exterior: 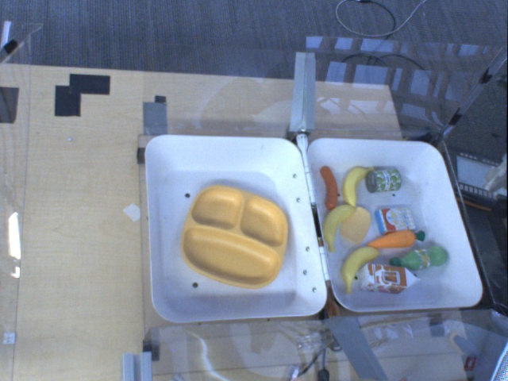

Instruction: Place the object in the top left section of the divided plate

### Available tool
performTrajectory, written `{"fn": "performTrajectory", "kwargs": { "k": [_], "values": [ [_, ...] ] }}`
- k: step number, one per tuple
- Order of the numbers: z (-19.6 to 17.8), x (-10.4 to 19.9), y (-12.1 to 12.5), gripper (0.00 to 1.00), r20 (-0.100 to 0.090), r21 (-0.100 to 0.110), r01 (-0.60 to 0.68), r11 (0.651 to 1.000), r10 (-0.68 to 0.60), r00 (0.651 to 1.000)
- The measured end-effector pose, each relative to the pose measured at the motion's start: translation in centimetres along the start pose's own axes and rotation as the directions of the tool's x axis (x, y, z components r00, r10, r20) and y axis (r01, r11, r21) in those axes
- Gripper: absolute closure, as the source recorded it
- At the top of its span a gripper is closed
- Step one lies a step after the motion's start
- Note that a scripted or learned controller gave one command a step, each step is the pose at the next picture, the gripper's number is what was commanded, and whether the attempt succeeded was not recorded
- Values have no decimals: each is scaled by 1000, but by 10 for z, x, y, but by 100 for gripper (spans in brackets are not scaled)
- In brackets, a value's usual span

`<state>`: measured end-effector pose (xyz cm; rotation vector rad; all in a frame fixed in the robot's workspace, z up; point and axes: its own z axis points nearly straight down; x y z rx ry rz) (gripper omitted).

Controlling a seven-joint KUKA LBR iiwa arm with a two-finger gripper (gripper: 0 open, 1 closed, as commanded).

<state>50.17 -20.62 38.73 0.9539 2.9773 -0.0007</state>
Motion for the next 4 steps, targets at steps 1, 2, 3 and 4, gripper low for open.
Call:
{"fn": "performTrajectory", "kwargs": {
  "k": [1, 2, 3, 4],
  "values": [
    [2, -28, 21, 100, -5, 1, -16, 1000, 16, 1000],
    [151, 20, 1, 100, -8, 2, -21, 1000, 21, 1000],
    [134, 12, -7, 100, -2, -1, 482, 876, -482, 876],
    [-6, 1, 20, 100, 2, -1, 656, 755, -656, 755]
  ]
}}
